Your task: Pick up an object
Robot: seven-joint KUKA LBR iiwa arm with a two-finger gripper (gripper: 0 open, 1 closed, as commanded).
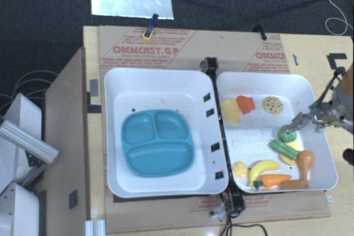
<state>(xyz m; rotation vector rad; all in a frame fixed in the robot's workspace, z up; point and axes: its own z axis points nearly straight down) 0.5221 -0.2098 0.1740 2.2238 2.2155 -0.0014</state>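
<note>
Green toy vegetable (287, 133) under hand (293, 125), right bin (260, 81).

One fixed camera, high above the bench, looking down at a slant.

The view takes in the whole bench (182, 44) from a moderate distance, with both white bins complete: the left bin (119, 119) sits near the middle, the right bin (310, 96) toward the right edge. Dark floor (44, 3) fills the top and left. The arm (345, 102) enters at the right edge, partly cut off by the frame.
</note>
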